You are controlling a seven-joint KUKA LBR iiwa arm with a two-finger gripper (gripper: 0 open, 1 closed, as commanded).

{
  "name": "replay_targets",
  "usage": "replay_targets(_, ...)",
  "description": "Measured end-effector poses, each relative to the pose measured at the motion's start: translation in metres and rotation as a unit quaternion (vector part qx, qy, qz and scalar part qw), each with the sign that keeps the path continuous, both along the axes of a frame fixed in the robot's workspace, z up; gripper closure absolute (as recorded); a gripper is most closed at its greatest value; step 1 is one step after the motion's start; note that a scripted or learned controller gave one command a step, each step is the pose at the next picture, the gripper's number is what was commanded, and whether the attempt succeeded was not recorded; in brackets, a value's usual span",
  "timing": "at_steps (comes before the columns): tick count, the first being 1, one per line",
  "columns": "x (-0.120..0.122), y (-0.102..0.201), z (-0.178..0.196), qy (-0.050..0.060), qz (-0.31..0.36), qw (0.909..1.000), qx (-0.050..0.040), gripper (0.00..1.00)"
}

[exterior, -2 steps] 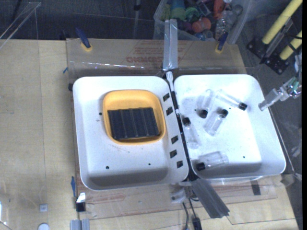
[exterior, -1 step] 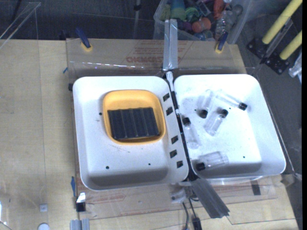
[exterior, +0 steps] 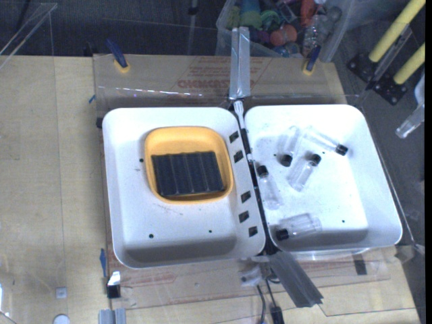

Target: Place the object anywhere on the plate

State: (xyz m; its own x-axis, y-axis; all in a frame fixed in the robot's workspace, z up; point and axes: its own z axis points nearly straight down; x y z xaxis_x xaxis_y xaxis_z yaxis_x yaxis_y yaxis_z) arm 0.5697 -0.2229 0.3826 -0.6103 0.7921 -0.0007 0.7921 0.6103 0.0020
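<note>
A yellow plate [exterior: 154,147] with rounded corners sits in the left white bin [exterior: 121,201], toward its back. A dark, ribbed rectangular object [exterior: 187,173] lies flat on the plate and covers most of its middle. In the right white bin [exterior: 364,201] lie several clear vials with black caps. One vial [exterior: 302,173] is near the centre, another [exterior: 297,225] lies by the front wall, and a third [exterior: 324,142] is at the back.
A raised divider with black clips [exterior: 243,174] runs between the two bins. A clear tub of colourful toys [exterior: 277,9] stands behind the bins. Yellow tubes [exterior: 405,25] lean at the top right. A pale grey part [exterior: 408,125] pokes in at the right edge.
</note>
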Motion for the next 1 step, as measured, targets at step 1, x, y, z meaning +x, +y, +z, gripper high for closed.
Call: replay_targets(1,0.0219,0.0007,0.0542,-0.004,0.130,0.9915,-0.0025,0.00)
